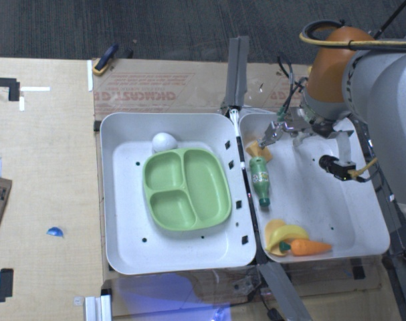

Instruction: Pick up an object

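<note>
Carrot (310,247) and banana (285,234): right bin (336,206), near corner. Green bottle (260,180): by its left wall. Gripper (277,131): over far-left corner; fingers' state cannot be told. Green plate (186,188): left bin (122,199).

Light was bright and even from overhead, with soft shadows inside the white bins (116,179). A bluish glare lay near the front edge. Focus was slightly soft throughout.

Overhead slanted view of both bins (116,199)
</note>
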Motion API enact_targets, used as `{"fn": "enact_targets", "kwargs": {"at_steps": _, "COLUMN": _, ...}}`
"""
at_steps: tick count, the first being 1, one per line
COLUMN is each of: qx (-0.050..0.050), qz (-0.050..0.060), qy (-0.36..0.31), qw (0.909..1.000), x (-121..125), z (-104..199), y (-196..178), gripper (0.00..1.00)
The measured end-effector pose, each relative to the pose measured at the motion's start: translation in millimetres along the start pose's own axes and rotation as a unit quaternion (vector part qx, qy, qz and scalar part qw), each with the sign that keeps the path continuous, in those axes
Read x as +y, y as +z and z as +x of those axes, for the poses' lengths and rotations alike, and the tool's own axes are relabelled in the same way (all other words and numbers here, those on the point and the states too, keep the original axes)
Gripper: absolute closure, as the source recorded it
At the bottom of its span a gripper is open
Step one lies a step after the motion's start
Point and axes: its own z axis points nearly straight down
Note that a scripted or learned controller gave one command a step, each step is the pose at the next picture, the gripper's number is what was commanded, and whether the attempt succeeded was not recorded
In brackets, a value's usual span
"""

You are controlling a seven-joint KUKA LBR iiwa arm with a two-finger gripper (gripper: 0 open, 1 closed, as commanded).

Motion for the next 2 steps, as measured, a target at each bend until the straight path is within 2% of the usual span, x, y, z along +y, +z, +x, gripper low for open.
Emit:
{"fn": "enact_targets", "kwargs": {"at_steps": 1, "qx": 0.002, "qz": 0.004, "qy": -0.022, "qw": 0.9997, "x": -72, "z": 1, "y": 6, "gripper": 0.0}}
{"fn": "enact_targets", "kwargs": {"at_steps": 2, "qx": 0.002, "qz": 0.005, "qy": 0.031, "qw": 0.9995, "x": -100, "z": 9, "y": 6, "gripper": 0.0}}
